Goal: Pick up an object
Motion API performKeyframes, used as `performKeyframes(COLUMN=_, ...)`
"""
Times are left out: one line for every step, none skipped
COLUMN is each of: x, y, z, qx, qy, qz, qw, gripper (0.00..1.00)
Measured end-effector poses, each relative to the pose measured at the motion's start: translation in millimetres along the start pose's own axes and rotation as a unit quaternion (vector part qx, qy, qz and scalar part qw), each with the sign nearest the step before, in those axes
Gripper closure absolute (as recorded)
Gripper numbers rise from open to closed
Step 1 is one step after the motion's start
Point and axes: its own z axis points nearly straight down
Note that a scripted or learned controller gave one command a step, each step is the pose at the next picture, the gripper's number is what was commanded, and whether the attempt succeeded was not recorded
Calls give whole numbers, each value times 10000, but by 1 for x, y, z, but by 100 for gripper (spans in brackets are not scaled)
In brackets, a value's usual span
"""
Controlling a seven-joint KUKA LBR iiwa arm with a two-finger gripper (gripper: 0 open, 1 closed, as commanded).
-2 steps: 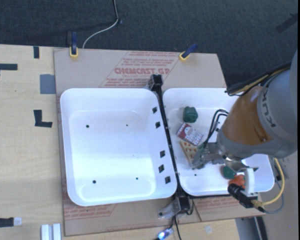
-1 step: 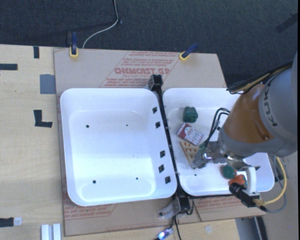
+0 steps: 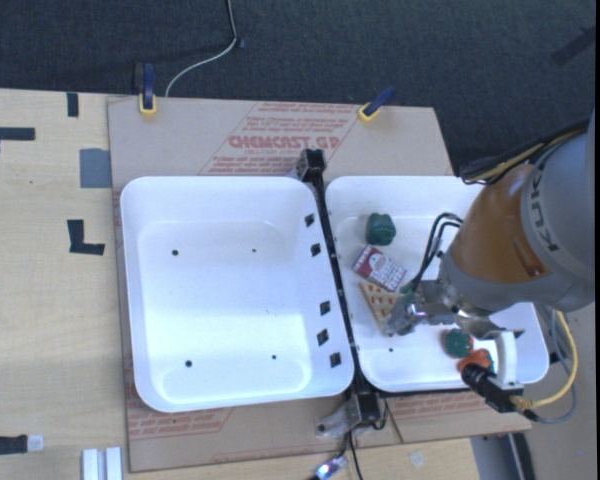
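The gripper [image 3: 404, 318] sits low inside the right bin [image 3: 420, 373], near that bin's middle. Its tip is just beside, possibly touching, the lower right edge of a tan waffle-patterned piece [image 3: 376, 301]. From this angle it cannot be told whether the gripper is wide, narrow, or clamped on anything; the metal parts blur together against the white floor.

Behind the gripper the wrist widens into the orange band [image 3: 490, 238] and then the grey arm [image 3: 570, 208], which enters from the right and covers the right bin's right side. A black cable [image 3: 436, 238] loops from the wrist up over the band.

4 loose items in the right bin:
- tan waffle-patterned piece, flat, left of the gripper
- red and white packet [image 3: 379, 266], tilted, just above the tan piece and touching or overlapping it
- dark green rounded object [image 3: 381, 228], near the divider, apart from the packet
- small green round object [image 3: 456, 343], lower right of the gripper, next to an orange-tipped fitting [image 3: 474, 370] on the arm

The left bin [image 3: 140, 268] lies beside the right one, joined along a black divider [image 3: 325, 268]. Both rest on a cardboard sheet [image 3: 280, 138] held by 2 clamps [image 3: 145, 93] at its far edge.
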Motion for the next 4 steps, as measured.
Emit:
performKeyframes(x=1, y=0, z=-9, qx=11, qy=5, qz=-3, qw=10000, gripper=100)
performKeyframes(x=1, y=-1, z=-18, qx=24, qy=9, qz=-8, qw=10000, gripper=100)
performKeyframes(x=2, y=-2, z=-27, qx=35, qy=13, qz=-10, qw=10000, gripper=100)
performKeyframes(x=26, y=3, z=-166, qx=-115, qy=-22, qz=-26, qw=9999, gripper=100)
